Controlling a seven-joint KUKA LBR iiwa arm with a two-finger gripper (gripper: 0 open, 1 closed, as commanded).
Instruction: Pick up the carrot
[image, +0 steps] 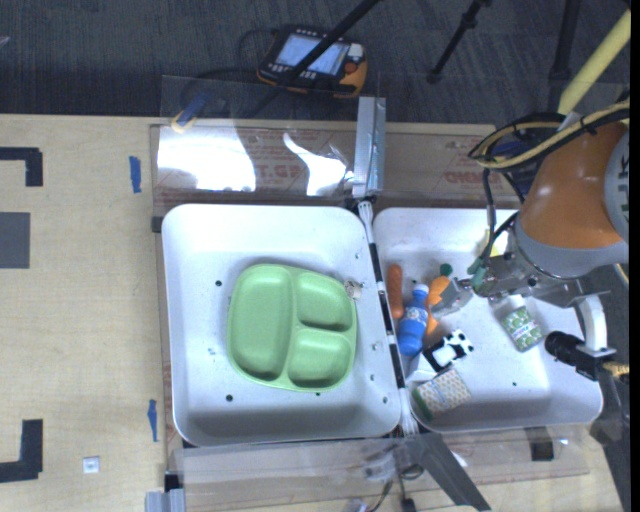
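Gripper (470, 288) sits low in the right bin (560, 385), arm w/ orange band (570, 200) above it to the right. Can't tell its state: too small and blurred to read.

Carrot (396, 290) lies left of the gripper, near but apart, against the bin's left wall, long axis running away from the camera. Between carrot and gripper: blue bottle (412, 325) w/ an orange piece (437, 290) by its top, just beside the gripper's left side. Below-left of gripper: black-and-white toy (450, 350), then a mesh-patterned packet (442, 392) at the bin's near-left corner. Just below-right of gripper: small clear bottle w/ green specks (522, 325).

Well left of the gripper, in the left bin (190, 250): green 3-section plate (292, 325).
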